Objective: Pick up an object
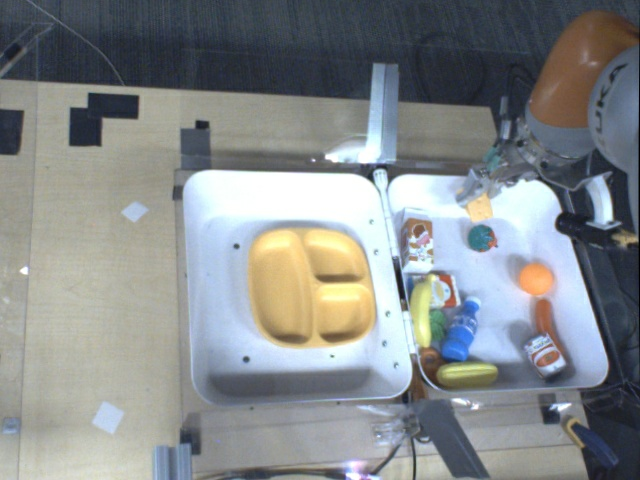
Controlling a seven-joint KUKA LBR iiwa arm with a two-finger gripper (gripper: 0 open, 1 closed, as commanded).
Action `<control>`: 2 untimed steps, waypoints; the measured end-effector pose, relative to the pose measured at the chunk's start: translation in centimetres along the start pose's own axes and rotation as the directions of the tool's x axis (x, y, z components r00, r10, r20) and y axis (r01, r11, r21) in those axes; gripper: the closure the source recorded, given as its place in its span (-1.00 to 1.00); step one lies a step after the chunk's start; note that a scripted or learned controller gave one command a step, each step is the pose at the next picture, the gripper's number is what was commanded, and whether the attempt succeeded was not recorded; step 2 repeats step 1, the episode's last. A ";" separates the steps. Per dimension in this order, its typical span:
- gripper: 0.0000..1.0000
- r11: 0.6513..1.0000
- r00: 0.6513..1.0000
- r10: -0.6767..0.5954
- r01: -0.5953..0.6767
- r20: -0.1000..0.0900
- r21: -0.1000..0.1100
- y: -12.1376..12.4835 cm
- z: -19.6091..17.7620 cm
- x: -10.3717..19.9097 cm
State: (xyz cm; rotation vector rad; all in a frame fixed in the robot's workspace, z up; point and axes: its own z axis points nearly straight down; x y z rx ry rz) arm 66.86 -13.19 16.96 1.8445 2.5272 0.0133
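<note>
Both white bins (200,298) sit edge to edge; the tool (481,190) grips a yellow wedge (480,208) above the right bin's (590,328) open far corner.

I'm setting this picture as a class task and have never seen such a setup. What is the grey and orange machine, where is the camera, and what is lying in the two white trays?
The machine is a robot arm, reaching in from the right; its gripper is its hand. One fixed camera looks down at a slant on the bench. The left bin holds a yellow divided tray. The right bin holds toy groceries: a small carton, a teal ball, an orange, a banana, a blue bottle and a can. A small yellow piece sits right at the gripper's tip; whether it is gripped is unclear.
</note>
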 end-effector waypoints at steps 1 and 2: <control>1.00 0.991 0.991 -0.133 0.133 -0.006 0.005 -2.9 -1.9 10.0; 1.00 0.991 0.991 -0.133 0.133 -0.006 0.005 -2.9 -1.9 10.0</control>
